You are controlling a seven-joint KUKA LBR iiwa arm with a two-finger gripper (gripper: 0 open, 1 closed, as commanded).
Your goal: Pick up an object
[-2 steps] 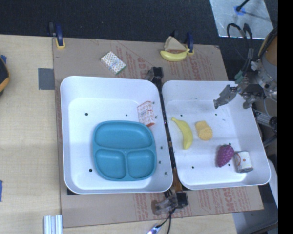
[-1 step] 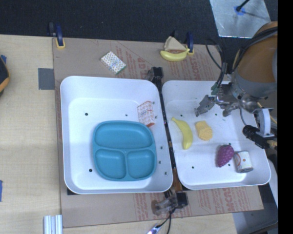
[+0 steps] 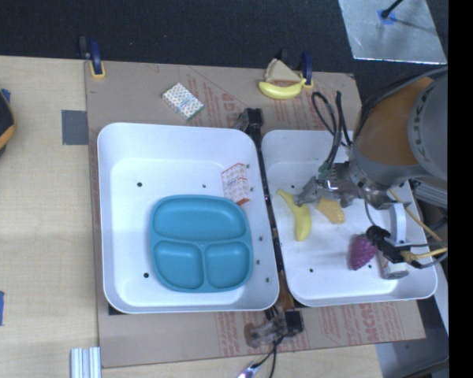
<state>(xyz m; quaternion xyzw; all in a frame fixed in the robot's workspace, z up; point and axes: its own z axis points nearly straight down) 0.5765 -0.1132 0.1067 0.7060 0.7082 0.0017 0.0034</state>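
Over the right-hand bin [image 3: 426, 290], the grey arm with its orange band [image 3: 390, 128] reached in from the right, its gripper [image 3: 319, 191] lowered near the bin's middle. Whether the fingers were released or clenched could not be told from the overhead camera, and nothing could be seen held between them.

A yellow banana [image 3: 299, 216] lay on the bin floor just left of and below the gripper, near the wall shared with the neighbouring bin. A second yellow piece [image 3: 330, 210] sat just beside the gripper's lower edge, partly hidden by it. A purple bunch of grapes [image 3: 362, 251] rested further toward the bin's lower right, apart from the banana, beside dark cabling and hardware on the arm.

The left bin [image 3: 118, 152] held a blue divided plate [image 3: 200, 242] with three compartments, lying flat, and a small red-and-white packet [image 3: 236, 183] near its upper right corner.

Outside the bins, on the brown sheet covering the bench [image 3: 31, 211], a small patterned square packet [image 3: 182, 100] lay above the left bin, while another yellow banana-shaped item [image 3: 281, 89] rested at the sheet's top edge, by a blue clamp [image 3: 306, 65].
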